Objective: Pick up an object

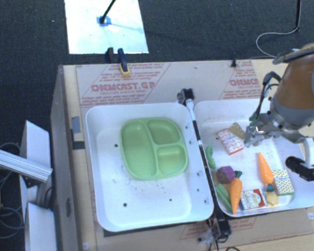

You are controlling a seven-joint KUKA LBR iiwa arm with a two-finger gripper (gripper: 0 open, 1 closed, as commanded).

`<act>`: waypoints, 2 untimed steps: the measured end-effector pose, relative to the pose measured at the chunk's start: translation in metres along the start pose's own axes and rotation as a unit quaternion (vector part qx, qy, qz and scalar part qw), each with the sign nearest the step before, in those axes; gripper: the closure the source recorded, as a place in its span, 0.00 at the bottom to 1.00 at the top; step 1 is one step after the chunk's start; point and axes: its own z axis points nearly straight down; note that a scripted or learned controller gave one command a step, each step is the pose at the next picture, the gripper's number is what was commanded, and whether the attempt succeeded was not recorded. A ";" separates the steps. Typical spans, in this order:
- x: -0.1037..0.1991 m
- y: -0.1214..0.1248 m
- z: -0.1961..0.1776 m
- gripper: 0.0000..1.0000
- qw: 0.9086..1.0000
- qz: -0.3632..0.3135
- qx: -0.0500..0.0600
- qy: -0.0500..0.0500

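- Arm (304, 85) enters at 3 o'clock, orange band visible, wrist over the right bin (306, 195).
- Gripper (252, 135) sits low at the upper-middle of the right bin. Can't tell finger state, tips too small and dark to resolve. Nothing seen between them.
- Red-and-white carton (230, 142) lies flat at 9 o'clock of the gripper, just beside it; contact not resolvable.
- Tan flat piece (236, 128) at 10 o'clock of the gripper, touching the carton's upper corner.
- Orange carrot (264, 168) at 5 o'clock of the gripper, near, pointing roughly 12–6.
- Second carrot (235, 193), with green top, lower in the bin, at 7 o'clock of the gripper, well apart from it.
- Purple toy (226, 174) just above the second carrot, touching or nearly so.
- Green vegetable piece (210, 157) along the right bin's left wall, 9 o'clock of the purple toy.
- Small red-white box (251, 199) at the bin's 6 o'clock edge, beside the second carrot.
- Yellow-green patterned box (282, 182) at 4 o'clock of the first carrot; small yellow item (271, 197) just below-left of it.
- Left bin (106, 206) holds a green divided tray (153, 148), three compartments, flat, upper-centre of the bin.
- Black clamp bar (201, 154) runs along the seam between the two bins.
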 end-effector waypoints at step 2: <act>-0.002 -0.057 0.090 0.00 1.000 0.000 -0.002 0.001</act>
